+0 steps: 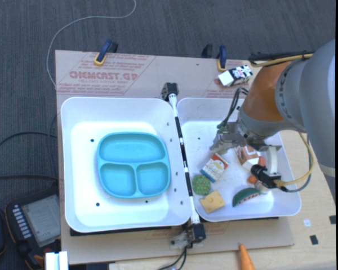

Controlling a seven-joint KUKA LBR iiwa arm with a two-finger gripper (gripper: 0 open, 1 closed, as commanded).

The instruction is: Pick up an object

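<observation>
A small carton (214, 167) lies in the right bin (281, 210), just at seven o'clock of the gripper (228, 139). You cannot tell how its jaws stand. Centre over the carton before descending; broccoli (201, 184) and cheese wedge (212, 202) crowd its six o'clock.

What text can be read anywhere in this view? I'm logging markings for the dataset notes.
"CHEMCAST GP" in red, reading upside down on the brown protective sheet covering the bench board behind the left bin.
Faint repeats of the same red print further along that sheet: too pale to read.
Small carton in the right bin: printed face, too small to read.
Black-and-white item on the board behind the right bin: no legible text.
</observation>
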